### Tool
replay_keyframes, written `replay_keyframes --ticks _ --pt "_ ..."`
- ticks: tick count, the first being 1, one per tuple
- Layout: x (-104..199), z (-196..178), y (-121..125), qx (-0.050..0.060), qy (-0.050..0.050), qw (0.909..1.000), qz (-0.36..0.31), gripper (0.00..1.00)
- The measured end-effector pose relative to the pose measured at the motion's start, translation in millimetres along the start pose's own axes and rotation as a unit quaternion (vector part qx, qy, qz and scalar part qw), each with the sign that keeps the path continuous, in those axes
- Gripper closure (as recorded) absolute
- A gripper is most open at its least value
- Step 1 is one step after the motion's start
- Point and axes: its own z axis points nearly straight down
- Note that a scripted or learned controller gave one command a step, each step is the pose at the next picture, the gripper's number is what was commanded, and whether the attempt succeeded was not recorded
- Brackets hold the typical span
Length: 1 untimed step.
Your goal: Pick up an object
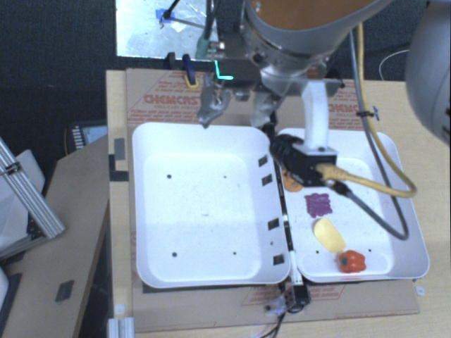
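I am hanging my arm above the table, over the back rim between the smooth left bin and the right bin, so I judge I am only lining up, with a move rightward and down needed next. My jaws are gripping nothing, though how wide they are standing I cannot tell. The pickable things are lying in the right bin: a flat purple piece, a rounded yellow piece and a small red one.

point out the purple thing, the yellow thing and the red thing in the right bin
purple object [318, 203], camera view, on its middle
yellow object [328, 235], camera view, on its middle
red object [351, 260], camera view, on its red body
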Motion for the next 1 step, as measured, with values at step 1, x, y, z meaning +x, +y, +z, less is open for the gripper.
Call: replay_keyframes --ticks 1 --pt "0.0 -11.6 0.4 -0.001 0.001 1.0000 -0.002 1.00"
